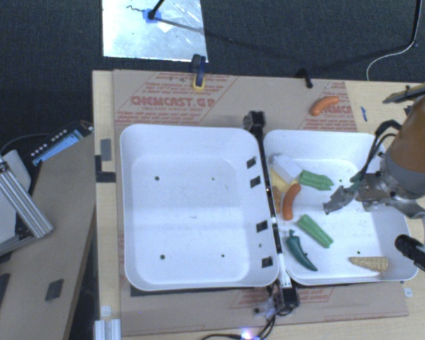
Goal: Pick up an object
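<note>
Gripper [338, 203] hangs over the middle of the right bin [354, 142], arm [411, 158] reaching in from the right edge. The fingers are too small and dark here to read, so spread or clenched, I cannot tell, and nothing shows between them. Beneath and around it, the toy food: an orange sausage [290, 199] lying upright along the bin's left wall, a light green pod [315, 180] just beside it toward the far edge, another green piece [315, 230] just below the gripper, tilted. A dark green pepper [299, 252] sits at the near left corner, glossy with a curled tip. A tan cone [369, 263] rests along the near edge. A white block [285, 167] sits by the far left corner.
</note>
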{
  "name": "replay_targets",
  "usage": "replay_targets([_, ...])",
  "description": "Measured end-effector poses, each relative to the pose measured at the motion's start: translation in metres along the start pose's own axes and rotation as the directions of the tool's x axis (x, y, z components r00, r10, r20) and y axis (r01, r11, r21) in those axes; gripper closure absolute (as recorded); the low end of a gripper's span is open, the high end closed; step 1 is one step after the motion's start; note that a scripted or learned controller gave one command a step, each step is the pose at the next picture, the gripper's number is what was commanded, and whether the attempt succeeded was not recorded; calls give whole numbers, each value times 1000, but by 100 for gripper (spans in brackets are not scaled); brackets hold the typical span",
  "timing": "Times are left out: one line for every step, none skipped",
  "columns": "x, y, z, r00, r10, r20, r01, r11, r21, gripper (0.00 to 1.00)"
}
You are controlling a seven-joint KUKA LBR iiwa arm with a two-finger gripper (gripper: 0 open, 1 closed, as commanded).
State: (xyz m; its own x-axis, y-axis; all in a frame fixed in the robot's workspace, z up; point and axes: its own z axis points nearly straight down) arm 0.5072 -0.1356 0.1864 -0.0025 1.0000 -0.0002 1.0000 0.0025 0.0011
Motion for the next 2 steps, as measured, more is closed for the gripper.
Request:
replay_targets([38,56,98,1000,-6,0,6,1000,0,0])
replay_targets([43,121,101,1000,-4,1,4,1000,-7,0])
